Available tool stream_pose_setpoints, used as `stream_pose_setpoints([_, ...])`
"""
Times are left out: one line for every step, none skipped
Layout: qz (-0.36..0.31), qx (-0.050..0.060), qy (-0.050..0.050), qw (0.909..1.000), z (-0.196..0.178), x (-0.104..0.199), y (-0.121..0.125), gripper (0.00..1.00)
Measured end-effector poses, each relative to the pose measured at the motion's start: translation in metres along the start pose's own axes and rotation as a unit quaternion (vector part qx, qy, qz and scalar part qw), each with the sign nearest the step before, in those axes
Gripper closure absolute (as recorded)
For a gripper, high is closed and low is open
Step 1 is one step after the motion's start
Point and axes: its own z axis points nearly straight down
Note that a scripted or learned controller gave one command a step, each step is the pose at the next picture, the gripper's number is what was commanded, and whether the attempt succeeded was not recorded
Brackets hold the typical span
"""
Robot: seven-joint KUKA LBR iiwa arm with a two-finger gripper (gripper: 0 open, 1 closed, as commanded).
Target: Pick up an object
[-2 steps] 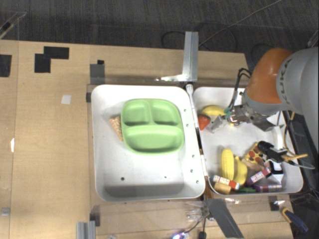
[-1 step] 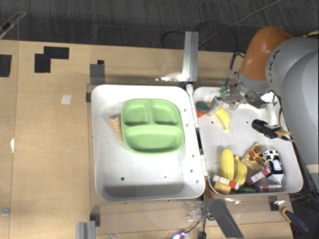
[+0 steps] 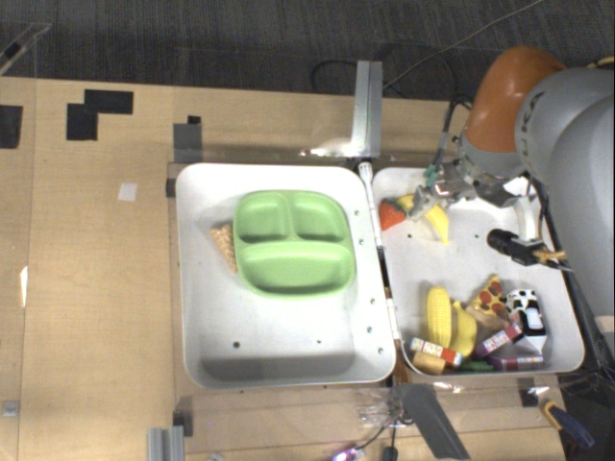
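This is a robotics lab or test cell rather than a home. A pale wooden bench [image 3: 86, 286] carries two shallow white bins [image 3: 279, 353] fixed side by side in metal brackets [image 3: 368, 104], with black marker patches [image 3: 96, 111] stuck to its surface and cables [image 3: 500, 22] trailing over dark carpet behind. A grey industrial arm [image 3: 567, 133] with an orange band reaches over toy food and a green divided plate [image 3: 291, 241].

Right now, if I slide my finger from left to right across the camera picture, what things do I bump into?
Green divided plate → red toy → corn cob → pizza slice → black-and-white cow toy.
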Motion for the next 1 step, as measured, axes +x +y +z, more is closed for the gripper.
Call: stream_pose_setpoints([-0.025, -0.010, -0.004, 0.9996, -0.0901, 0.0611, 0.0148, 1.00])
